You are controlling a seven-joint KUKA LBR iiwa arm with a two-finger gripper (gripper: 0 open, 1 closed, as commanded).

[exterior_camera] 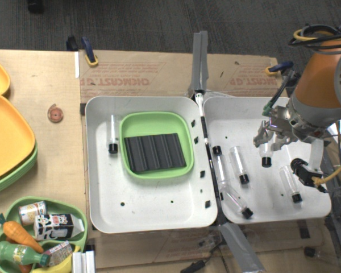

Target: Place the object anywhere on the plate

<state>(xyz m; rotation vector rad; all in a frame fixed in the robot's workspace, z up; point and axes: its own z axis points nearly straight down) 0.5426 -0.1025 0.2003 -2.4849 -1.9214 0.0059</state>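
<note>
A green plate [154, 119] lies in the left bin [102, 203] with a dark ribbed slab [157, 152] on it. Beside the plate, on its left, lies a clear tube with a black cap [112, 134]. My gripper [271, 139] hangs over the upper part of the right bin [318, 212], and its fingers look spread apart. Just below its tips is another clear black-capped tube [266, 157]; I cannot see that it is gripped. Several more such tubes lie in the right bin, among them one [237, 165] left of the gripper and one [290, 185] at the lower right.
Two more tubes [219, 165] [237, 204] lie along the right bin's left wall and front. Yellow plates [8, 135] and a green bowl of toy food [37, 232] sit on the bench at far left. Black and yellow cables [310, 175] hang by the wrist.
</note>
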